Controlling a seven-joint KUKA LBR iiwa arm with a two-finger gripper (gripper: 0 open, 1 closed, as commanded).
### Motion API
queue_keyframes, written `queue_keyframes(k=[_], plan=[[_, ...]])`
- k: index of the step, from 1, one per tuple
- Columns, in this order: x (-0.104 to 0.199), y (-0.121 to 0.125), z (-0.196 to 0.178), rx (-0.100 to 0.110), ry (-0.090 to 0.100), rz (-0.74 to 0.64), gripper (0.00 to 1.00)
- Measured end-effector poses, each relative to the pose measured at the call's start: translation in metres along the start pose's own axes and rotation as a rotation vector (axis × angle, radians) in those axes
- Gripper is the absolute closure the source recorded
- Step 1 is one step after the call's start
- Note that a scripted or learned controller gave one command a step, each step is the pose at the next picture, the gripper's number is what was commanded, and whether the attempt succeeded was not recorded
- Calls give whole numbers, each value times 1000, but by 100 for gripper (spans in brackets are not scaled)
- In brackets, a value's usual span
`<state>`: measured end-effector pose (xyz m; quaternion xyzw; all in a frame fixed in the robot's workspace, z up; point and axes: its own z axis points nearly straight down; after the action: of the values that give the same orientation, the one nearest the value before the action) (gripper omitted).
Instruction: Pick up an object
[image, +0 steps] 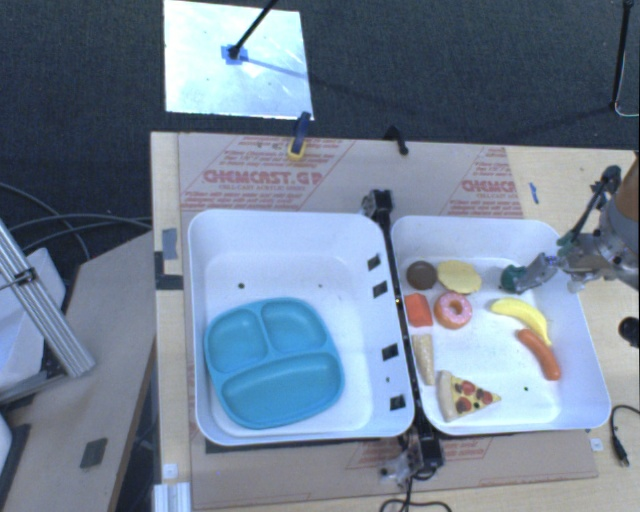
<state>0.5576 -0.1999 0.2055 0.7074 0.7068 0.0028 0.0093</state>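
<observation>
One banana (522, 315) just below pincer (517, 277), apart, right bin (580, 400).

Right white plastic bin (575, 330): toy food crowded along left and centre. Brown round piece (421, 274), yellow flat disc (460, 276), pink-iced doughnut (453, 310) and orange-red block (418, 311) packed close by black centre divider (397, 300); little passage between. Beige stick (425, 357) and pizza slice (465, 394) block lower left. Yellow banana (522, 315) just beside orange sausage (539, 353). Open floor along lower right. Left white bin (290, 235): blue compartment tray (272, 360) fills lower half; upper half free.
</observation>
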Motion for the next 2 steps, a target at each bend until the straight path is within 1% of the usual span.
queue_keyframes(k=[1, 2], plan=[[12, -24, 123, 15, 9, -2, 0], [61, -51, 120, 18, 12, -6, 0]])
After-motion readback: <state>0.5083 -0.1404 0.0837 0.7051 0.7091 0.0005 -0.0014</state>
